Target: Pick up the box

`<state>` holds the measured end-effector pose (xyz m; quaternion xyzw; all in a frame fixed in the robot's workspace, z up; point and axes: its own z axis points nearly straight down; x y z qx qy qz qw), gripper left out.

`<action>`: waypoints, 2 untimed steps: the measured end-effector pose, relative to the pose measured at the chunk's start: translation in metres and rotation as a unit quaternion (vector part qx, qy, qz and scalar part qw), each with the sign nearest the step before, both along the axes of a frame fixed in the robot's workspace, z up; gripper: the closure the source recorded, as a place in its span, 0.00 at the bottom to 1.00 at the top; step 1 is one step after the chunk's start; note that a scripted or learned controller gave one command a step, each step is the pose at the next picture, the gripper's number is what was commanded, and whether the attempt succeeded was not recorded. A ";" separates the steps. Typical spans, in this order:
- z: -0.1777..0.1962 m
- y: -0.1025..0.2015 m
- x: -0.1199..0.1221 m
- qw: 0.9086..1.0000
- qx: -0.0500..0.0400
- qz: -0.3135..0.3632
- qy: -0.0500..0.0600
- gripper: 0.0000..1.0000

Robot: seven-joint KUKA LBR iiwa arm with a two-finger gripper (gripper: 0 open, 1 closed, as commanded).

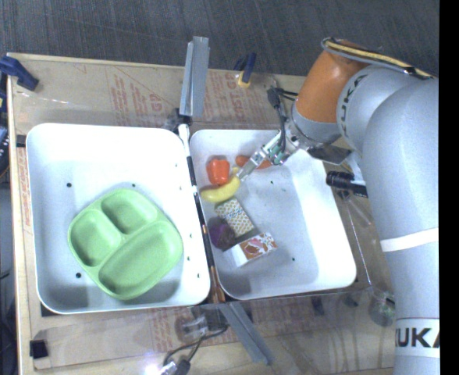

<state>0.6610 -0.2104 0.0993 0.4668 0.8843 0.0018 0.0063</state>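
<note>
Camera view shows us the grey arm (393, 170) reaching in from the right over two white bins; the left bin (50, 155) carries a green divided plate (126, 243), and the right bin (323, 241) holds the small clutter we must sort through. The gripper (249, 165) hangs low near that bin's back left corner, just beside an orange-red toy (218, 169) and a yellow banana (222, 191), so we judge it is nearer to those than to our target. Whether it is spread or pressed together we cannot tell, for its tips are too small and blurred against the items. The box (254, 248), white with a red printed face, lies flat nearer the bin's front, touching a dark purple thing (220, 230) and close to a patterned packet (236, 216), apart from the gripper; we judge the pick not yet begun
</note>
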 end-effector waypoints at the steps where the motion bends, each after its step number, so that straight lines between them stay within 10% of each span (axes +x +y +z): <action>1: 0.001 0.086 -0.004 0.994 0.001 0.110 0.007 0.00; 2: 0.012 0.086 -0.003 0.994 0.000 0.111 0.007 1.00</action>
